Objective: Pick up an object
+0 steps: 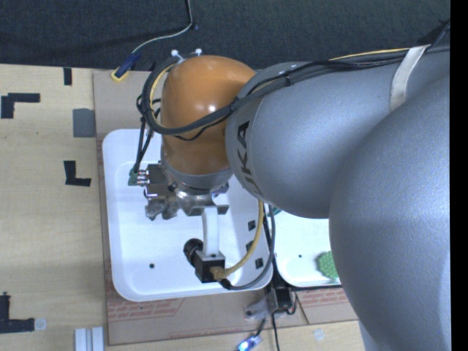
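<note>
The grey arm reaches in from the right and covers much of the view, its orange band sitting above the wrist over the left bin (left and right for the bins are as the camera sees them). Below the band the claw hangs over the upper middle of that bin's white floor. It is seen from above and partly masked by the wrist, so I cannot tell whether it is open or closed. The object is a small green thing in the right bin, lying near that bin's lower edge and well apart from the claw, with the arm hiding its right side. Both bins sit side by side on a pale wooden surface, which bears a few black marks to the left of the bins.
</note>
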### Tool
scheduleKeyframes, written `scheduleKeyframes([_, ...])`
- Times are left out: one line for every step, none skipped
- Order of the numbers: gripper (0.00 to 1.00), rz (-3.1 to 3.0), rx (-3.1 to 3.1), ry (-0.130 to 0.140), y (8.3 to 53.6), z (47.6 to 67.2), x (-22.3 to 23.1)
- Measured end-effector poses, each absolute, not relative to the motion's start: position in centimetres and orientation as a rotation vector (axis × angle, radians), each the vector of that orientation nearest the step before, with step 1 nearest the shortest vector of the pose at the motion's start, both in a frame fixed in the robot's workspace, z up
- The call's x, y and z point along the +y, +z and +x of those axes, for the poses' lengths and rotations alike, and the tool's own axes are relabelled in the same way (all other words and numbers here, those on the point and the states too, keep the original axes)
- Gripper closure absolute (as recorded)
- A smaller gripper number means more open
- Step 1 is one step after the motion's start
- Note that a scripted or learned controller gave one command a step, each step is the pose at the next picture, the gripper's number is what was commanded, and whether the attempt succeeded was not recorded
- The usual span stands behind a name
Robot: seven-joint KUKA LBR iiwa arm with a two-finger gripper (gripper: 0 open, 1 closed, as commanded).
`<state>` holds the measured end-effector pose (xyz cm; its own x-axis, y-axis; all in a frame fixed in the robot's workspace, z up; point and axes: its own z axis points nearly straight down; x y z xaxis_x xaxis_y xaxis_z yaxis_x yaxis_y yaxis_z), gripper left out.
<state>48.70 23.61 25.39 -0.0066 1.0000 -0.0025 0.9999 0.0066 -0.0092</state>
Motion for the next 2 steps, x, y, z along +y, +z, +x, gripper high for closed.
scheduleKeyframes([1.00, -2.219, -2.228, -0.017, 39.7, 48.4, 23.4])
scheduleKeyframes([1.00, -2.218, -2.220, 0.019, 28.1, 48.2, 23.3])
